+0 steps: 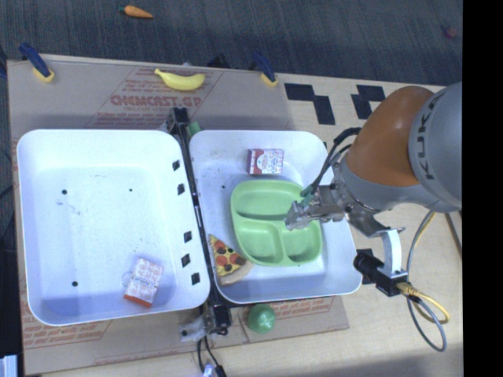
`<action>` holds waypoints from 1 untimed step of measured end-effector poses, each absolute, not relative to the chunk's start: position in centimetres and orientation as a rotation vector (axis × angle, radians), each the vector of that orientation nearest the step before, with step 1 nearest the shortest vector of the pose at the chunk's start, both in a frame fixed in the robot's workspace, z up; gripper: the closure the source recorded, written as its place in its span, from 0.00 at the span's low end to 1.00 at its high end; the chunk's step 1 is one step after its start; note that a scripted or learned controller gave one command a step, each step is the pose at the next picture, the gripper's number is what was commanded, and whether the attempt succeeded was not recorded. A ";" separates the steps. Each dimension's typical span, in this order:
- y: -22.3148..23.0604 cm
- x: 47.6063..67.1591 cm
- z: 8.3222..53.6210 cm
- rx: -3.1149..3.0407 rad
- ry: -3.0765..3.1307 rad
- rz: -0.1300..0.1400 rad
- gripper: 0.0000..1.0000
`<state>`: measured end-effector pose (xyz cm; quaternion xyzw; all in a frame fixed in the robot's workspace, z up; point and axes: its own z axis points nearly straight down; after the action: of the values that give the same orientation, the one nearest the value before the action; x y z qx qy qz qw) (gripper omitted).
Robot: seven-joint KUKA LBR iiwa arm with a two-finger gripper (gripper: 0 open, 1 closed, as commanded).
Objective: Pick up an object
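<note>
tool [301, 214] on green tray [271, 222] rim, grip state unclear | red carton [266, 162] behind | pizza slice [225, 258] left

Dark carpet floor [236, 14] behind wooden bench [440, 352]

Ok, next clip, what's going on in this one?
A grey and orange robot arm reaches in from the right over the right bin. Its claw sits low at the right edge of a green divided plate; nothing is clearly held. The same bin has a small red and white carton and a toy pizza slice. The left bin holds a small packet.
</note>
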<state>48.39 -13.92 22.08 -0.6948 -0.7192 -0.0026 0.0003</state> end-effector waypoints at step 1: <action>-13.9 48.5 23.1 -2.176 -2.266 -0.011 1.00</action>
<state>48.51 -13.89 23.13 -0.6927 -0.7213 -0.0034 0.0001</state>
